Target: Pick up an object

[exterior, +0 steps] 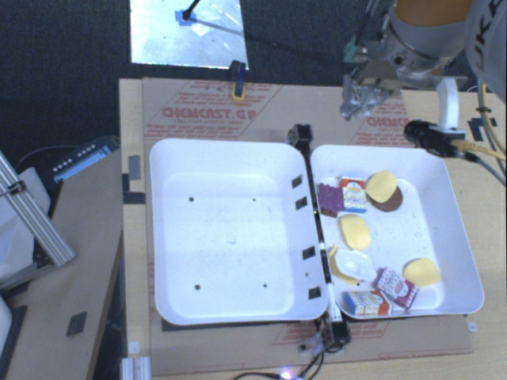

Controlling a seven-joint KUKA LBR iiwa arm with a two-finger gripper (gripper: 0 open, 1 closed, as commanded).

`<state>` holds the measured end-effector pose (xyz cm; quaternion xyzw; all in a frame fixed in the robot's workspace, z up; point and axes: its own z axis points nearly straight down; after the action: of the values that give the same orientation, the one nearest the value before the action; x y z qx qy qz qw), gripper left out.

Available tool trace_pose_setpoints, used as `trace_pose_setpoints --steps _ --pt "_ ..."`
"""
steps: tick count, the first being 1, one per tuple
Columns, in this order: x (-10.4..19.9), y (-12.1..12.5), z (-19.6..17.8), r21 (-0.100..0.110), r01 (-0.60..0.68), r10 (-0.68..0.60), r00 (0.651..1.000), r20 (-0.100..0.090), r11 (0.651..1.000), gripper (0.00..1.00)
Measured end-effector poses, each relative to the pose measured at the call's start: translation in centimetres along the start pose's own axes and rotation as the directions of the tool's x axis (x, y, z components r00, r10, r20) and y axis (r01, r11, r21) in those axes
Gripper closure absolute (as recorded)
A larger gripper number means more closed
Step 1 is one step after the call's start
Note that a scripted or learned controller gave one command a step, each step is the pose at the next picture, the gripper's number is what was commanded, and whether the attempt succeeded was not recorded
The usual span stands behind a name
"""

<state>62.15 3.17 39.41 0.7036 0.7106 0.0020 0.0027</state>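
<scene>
Looking down, you see the tool (366, 101) hanging above the counter (261, 105) just behind the right bin (455, 236), nothing between its fingers, can't tell if they're apart or together, objs incl. a yellow round piece (381, 186) and a small carton (353, 195) lying in that bin, left bin (170, 236) alongside.

Both bins (230, 153) plain white. Right one's got yellow rounds (355, 231), a brown disc (391, 202), maroon packet (329, 199), red/white/blue cartons (354, 195). Arm (428, 6) grey w/ orange band. Board (261, 105) tan, red lettering.
</scene>
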Motion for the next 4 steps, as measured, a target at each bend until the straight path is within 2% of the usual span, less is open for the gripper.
trace_pose_setpoints --steps 1,2,3,4 --pt "8.2 0.9 2.9 0.007 0.002 -0.002 1.0 -0.004 1.0 1.0" --pt "21.2 1.4 6.9 0.009 0.007 -0.007 1.0 -0.006 1.0 1.0" --pt "20.2 2.9 -3.2 -0.006 -0.004 0.004 1.0 -0.005 1.0 1.0" --pt "20.2 -4.0 -15.1 -0.007 -0.001 0.001 1.0 -0.009 1.0 1.0"
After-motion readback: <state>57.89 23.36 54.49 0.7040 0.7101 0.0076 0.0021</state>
